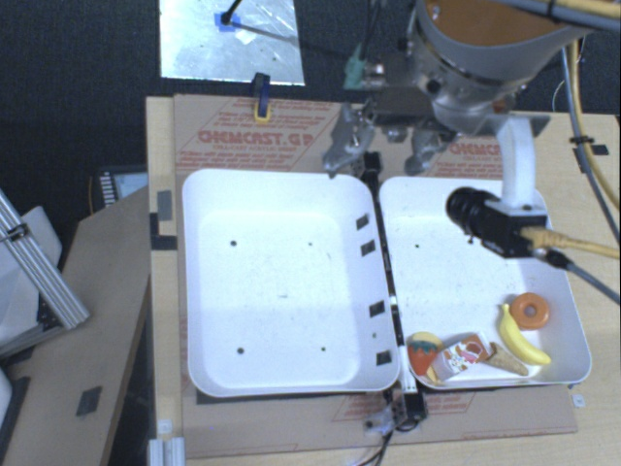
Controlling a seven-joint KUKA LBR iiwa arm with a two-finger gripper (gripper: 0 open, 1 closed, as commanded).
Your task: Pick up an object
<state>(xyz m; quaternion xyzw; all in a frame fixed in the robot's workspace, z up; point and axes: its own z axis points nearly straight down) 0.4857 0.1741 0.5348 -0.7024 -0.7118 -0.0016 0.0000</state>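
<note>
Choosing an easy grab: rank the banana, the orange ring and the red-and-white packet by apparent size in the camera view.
1. banana, the longest
2. red-and-white packet, slightly shorter but wider; close to the banana, so this order is unsure
3. orange ring, clearly smallest

All three lie together in the right bin, so nearness to the camera hardly matters.

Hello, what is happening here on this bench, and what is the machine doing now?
A grey robot arm with an orange band reaches in over two white bins. Its hand hangs above the far edge, near the divide between them, holding nothing. The left bin has not been touched. The right bin holds a banana, an orange ring-shaped toy and some small toy foods in its near corner. Nothing is picked up yet.
</note>
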